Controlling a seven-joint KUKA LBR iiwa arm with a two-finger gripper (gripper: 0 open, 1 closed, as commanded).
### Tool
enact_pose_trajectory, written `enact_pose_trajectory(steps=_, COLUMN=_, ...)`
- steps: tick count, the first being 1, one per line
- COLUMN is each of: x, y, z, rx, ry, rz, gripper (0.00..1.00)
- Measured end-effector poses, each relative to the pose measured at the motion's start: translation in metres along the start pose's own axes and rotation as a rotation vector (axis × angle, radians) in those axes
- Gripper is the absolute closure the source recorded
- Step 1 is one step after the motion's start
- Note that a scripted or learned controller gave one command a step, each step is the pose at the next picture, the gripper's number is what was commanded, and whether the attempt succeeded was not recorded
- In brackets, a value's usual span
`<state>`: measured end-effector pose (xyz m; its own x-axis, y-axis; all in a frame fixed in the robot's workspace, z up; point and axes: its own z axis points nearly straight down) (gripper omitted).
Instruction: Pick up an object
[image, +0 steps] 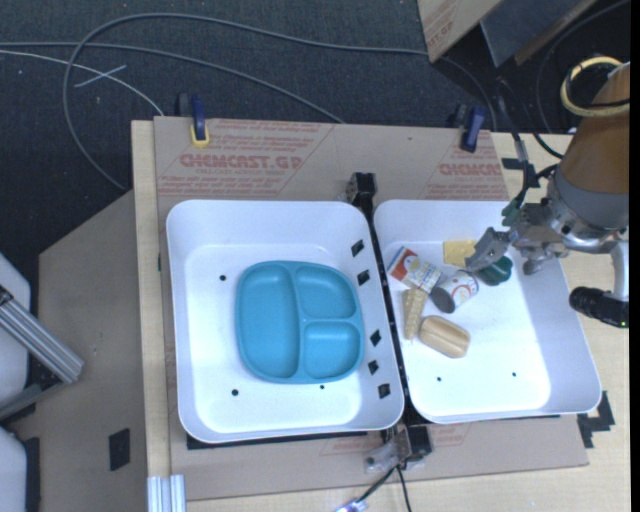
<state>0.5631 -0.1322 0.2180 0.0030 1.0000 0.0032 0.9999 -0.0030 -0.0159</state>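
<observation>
The arm reaches in from the right, its claw (497, 255) low over the upper part of the right bin (560, 350). Whether it is spread or pressed together I cannot tell. A small teal thing (497, 268) sits right under it. Just left lie a yellow piece (459, 251), a red-and-white packet (404, 264), a can (458, 291), a cone (412, 312) and a tan roll (445, 336), bunched together. The left bin (195, 300) holds a blue 3-part plate (298, 321). Both bins rest on the worktop (300, 160).

Glossy white plastic bins (200, 300); matt blue plastic plate (298, 322); cardboard bench (290, 150).
</observation>
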Motion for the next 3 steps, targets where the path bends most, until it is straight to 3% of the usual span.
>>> enact_pose_trajectory(steps=1, x=0.000, y=0.003, z=-0.008, rx=-0.015, ry=-0.002, rz=-0.003, gripper=0.00)
enact_pose_trajectory(steps=2, x=-0.006, y=0.011, z=0.040, rx=-0.013, ry=-0.002, rz=-0.003, gripper=0.00)
enact_pose_trajectory(steps=3, x=-0.007, y=0.004, z=0.096, rx=-0.014, ry=-0.002, rz=-0.003, gripper=0.00)
